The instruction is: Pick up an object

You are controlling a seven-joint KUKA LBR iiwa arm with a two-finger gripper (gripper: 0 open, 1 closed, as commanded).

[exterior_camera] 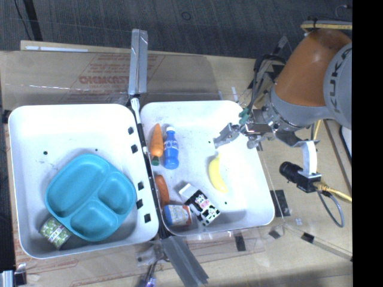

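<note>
- The grey arm with its orange band (311, 58) reaches in from the right, its two-finger gripper (226, 135) hanging over the upper right part of the right-hand shallow white bin (197, 109).
- Nothing sits between the fingers; whether they are spread or pressed together cannot be told from this angle.
- Just below the gripper, apart from it, a yellow banana (217, 174) lies on the bin floor near the right wall.
- Along that bin's left side: an orange carrot (156, 142) with a small blue plastic bottle (171, 149) just beside it.
- Lower down, a second orange carrot-like piece (162, 189), a small can with an orange label (177, 215) and a black-and-white patterned carton (205, 208) cluster at the front edge.
- In the left-hand white bin (36, 121), a blue three-compartment plastic tray (90, 197) lies tilted, partly over a green patterned packet (54, 232) in the front corner.
</note>
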